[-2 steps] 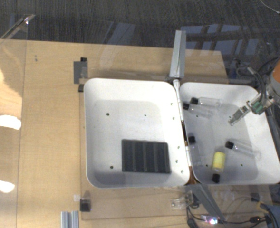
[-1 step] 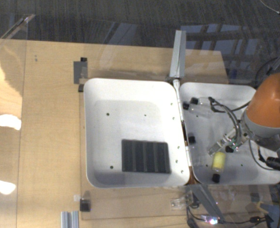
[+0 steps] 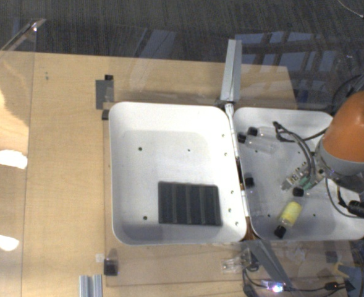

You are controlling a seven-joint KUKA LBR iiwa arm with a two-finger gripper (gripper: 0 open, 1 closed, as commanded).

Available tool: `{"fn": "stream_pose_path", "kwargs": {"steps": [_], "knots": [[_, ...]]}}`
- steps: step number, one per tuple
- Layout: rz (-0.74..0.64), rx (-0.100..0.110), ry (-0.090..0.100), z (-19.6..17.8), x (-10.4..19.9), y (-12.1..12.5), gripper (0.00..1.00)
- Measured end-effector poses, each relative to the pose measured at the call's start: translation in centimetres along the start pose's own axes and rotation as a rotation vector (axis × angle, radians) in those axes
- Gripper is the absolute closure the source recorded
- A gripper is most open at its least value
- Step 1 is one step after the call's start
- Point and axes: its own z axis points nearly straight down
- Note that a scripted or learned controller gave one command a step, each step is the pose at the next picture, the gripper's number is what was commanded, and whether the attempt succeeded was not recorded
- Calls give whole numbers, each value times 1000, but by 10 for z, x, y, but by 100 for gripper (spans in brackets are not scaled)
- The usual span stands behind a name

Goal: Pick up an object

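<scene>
The wooden bench [image 3: 58, 184] is taking up most of the view, and the two white bins are sitting side by side on it. The left bin [image 3: 169, 129] is holding just a dark ribbed rectangular block [image 3: 189, 204], lying flat toward the six o'clock end of that bin. The right bin [image 3: 262, 184] is where everything's happening. The arm [image 3: 353, 135] is leaning in from three o'clock, its orange band bulging over the bin's right side, with cables trailing along it.

The gripper [image 3: 299, 179] is hanging low around the middle of the right bin, and honestly it's a tangle of wires and metal from up here, so I cannot tell how it's set or whether anything is in it.

Likely target, I'm guessing: a small yellow cylinder with a black cap [image 3: 288, 214], lying tilted on the bin floor just at six o'clock from the gripper, apparently close but not touching. There's also a clear tube with a black end [image 3: 259, 136] up at eleven o'clock, plus a tiny black piece [image 3: 248, 182] by the left wall at nine o'clock.

Looks like it's in the approach stage, nothing lifted yet. The next move is calling for centring over the yellow cylinder, lining up across its narrow side, then dropping and closing.
</scene>
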Motion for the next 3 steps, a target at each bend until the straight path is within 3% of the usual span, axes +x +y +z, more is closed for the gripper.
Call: {"fn": "stream_pose_path", "kwargs": {"steps": [1, 2, 3], "knots": [[-124, 5, 4, -163, 0, 17, 100], [-510, 5, 1, -193, -25, -55, 100], [-972, 4, 3, -200, -21, -51, 100]]}}
